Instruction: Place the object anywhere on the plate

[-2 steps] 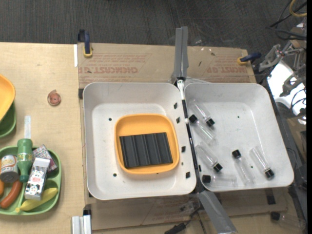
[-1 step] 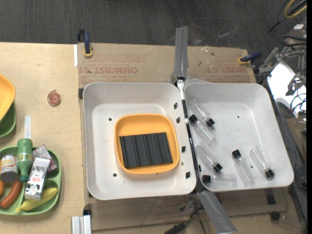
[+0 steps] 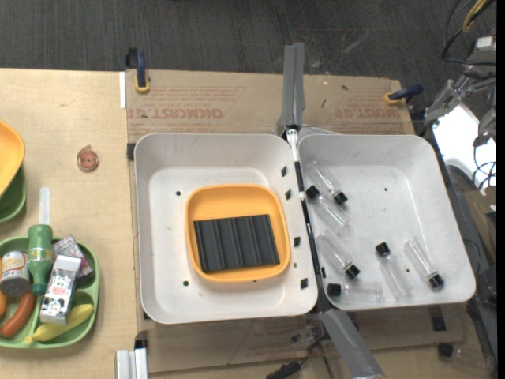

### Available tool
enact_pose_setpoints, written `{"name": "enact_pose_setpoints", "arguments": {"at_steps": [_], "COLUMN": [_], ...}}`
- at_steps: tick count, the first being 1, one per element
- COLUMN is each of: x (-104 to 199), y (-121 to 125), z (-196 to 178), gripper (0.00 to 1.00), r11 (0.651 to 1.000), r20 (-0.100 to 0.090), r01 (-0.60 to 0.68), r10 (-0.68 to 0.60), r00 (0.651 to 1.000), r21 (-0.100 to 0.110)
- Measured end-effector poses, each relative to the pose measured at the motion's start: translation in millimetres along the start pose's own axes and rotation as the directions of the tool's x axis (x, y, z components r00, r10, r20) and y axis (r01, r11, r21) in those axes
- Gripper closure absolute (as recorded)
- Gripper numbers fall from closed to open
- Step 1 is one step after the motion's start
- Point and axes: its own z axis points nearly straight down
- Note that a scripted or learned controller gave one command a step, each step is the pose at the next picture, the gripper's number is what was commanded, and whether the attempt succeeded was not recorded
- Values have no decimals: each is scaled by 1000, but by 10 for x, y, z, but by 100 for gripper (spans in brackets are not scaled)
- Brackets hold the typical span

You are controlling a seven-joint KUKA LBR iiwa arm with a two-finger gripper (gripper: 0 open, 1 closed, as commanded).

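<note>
Ribbed black block lies flat inside the orange plate, so the placing looks done; the jaws' state I cannot tell.

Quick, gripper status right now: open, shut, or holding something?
Gripper: cannot be told from this camera view. The dark ridged block lies on the orange plate in the left bin, with nothing gripping it.

a pale, cable-draped part of the arm sits at the far right edge, pose unclear.
</note>
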Motion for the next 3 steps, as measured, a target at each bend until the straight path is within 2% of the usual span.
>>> {"name": "enact_pose_setpoints", "arguments": {"at_steps": [1,2,3], "x": [25,24,-111], "y": [-7,-7,67], "z": [67,214,403], "gripper": [0,0,0], "r11": [955,793,548], "r20": [1,3,5], "r01": [295,609,837], "r10": [-295,-609,-837], "r00": [955,793,548], "r21": [-3,-4,-3]}}
